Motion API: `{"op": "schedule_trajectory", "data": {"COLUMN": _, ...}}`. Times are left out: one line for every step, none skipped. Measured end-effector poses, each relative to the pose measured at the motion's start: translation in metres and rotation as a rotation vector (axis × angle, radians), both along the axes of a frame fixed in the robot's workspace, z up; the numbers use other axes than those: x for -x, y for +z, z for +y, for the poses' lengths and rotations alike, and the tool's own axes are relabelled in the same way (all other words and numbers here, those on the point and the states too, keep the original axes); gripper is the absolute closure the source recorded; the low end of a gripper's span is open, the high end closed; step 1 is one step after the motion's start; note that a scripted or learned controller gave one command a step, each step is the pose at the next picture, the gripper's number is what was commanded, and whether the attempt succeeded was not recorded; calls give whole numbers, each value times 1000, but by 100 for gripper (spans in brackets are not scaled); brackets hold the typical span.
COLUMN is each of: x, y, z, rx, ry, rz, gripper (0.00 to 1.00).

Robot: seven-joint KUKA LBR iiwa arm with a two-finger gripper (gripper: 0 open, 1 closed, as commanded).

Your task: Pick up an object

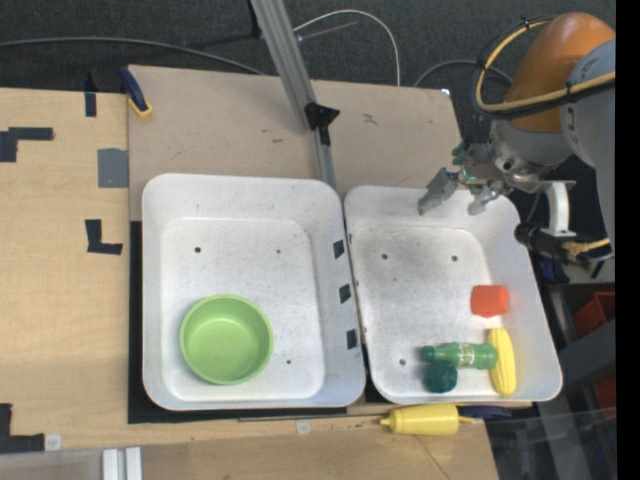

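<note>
Two white bins sit side by side on a tan board laid over a pale wooden bench [50,268]. The left bin [245,203] holds one thing, a round green bowl [227,339], sitting upright in its near left corner, close to the wall there but with the rest of the speckled floor open around it. A grey metal pole [285,53] slants down from the top to the gap between the bins at their far edge.

The right bin [400,218] holds four things, all crowded into its near right corner. One orange block [489,301] lies alone by the right wall. Nearer the front lies one green bottle [460,355] on its side, with one dark green lump [439,375] touching it at the front, and one yellow banana-shaped piece [502,359] at the bottle's right end, close to the right wall. The far and left parts of this bin's floor are bare. Outside, just beyond the bin's near rim, one yellow bottle [424,420] lies on its side on the board.

The gripper [463,193] hangs over the far right corner of the right bin, well apart from the four things, its two fingers spread with nothing between them. The arm's orange band [560,63] shows above it.
</note>
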State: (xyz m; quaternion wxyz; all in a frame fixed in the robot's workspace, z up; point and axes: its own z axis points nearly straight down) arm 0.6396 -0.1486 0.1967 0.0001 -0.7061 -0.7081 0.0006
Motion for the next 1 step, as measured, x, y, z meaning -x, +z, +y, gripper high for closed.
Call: {"op": "schedule_trajectory", "data": {"x": 0, "y": 0, "z": 0, "rx": 0, "ry": 0, "rz": 0, "gripper": 0}}
